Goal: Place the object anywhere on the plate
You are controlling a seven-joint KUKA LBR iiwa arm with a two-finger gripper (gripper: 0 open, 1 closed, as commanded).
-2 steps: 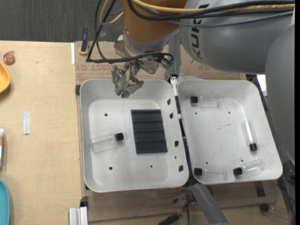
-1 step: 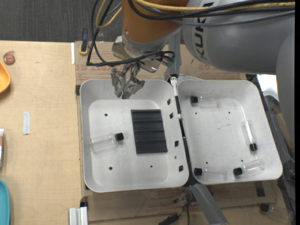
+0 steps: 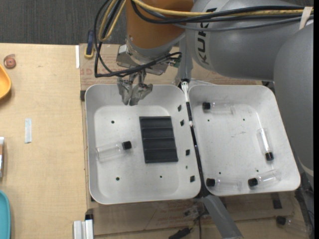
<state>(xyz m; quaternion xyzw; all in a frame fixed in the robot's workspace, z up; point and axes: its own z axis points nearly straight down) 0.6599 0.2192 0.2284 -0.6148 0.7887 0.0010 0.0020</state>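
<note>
Camera view: 5 vials (image 3: pixel 113 150), 1 plate (image 3: pixel 158 139).

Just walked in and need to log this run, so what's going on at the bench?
A grey KUKA arm has its end effector hanging over the far edge of the left bin, above a black ribbed plate. Nothing shows between its fingers. A clear vial with a black cap lies left of the plate, apart from it. The right bin holds four more clear capped vials. Nothing lies on the plate yet.
</note>
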